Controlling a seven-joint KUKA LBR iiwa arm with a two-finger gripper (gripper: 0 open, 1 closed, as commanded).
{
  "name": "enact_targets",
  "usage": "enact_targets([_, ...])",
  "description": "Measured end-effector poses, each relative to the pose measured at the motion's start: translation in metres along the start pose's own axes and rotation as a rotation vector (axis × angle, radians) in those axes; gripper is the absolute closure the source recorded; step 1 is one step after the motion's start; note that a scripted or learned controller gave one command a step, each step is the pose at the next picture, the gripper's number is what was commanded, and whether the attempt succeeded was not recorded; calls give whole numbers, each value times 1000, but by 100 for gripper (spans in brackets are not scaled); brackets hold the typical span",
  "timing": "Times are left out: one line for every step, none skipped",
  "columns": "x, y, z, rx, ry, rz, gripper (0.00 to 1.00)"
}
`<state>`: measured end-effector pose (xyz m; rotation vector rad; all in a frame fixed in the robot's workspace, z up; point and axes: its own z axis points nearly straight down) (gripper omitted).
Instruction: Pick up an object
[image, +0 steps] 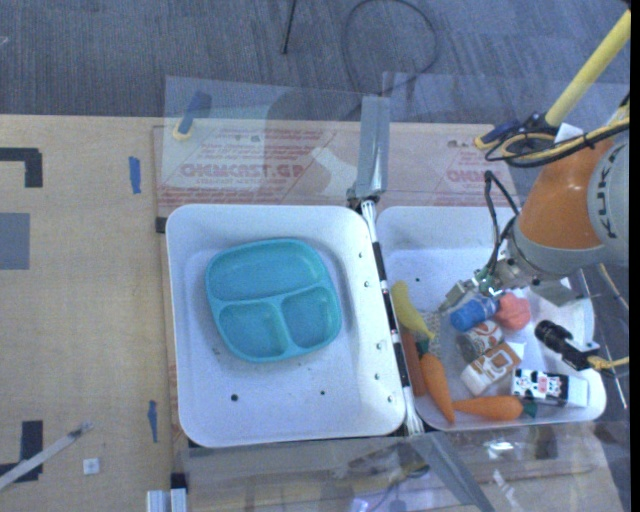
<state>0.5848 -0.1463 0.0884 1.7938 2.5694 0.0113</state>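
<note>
Hand (478, 292): lowered into the right bin (430, 225) from the right, on the grey arm (570, 215) with its orange band; whether it is clenched or released cannot be told, and nothing is seen grasped. Blue cylinder (467, 317): lying just below the hand, close to it; contact cannot be made out. Red ball (515, 311): just beside the blue cylinder, on its right. Brown-and-white carton (490, 366): below both, tilted. Black-and-white spotted box (541, 386): near the bin's lower right corner, beside the carton. Two orange carrots: one (434, 384) slanting along the bin's left side, one (490, 407) lying along the lower rim. Yellow banana (409, 306): against the left wall, above the first carrot. Left bin (200, 400): white and shallow, sharing an edge with the right bin; holds a teal plate (272, 298) with three compartments, lying flat near its middle. Metal post (373, 150): rising behind the seam between the bins. Clear sheet (260, 140): with faded red lettering, lying behind both bins. Counter (80, 330): pale wood, marked with black squares (24, 165) and short strips of blue tape (134, 174); a slim grey stick (45, 452) lies near its lower left corner. Floor (120, 50): grey carpet beyond the counter's far edge, with a loop of black cable (390, 30) on it.
</note>
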Motion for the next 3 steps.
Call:
enact_targets([-3, 1, -10, -4, -2, 6, 100])
enact_targets([-4, 0, -10, -3, -2, 7, 0])
enact_targets([-1, -86, -1, 1, -2, -23, 0])
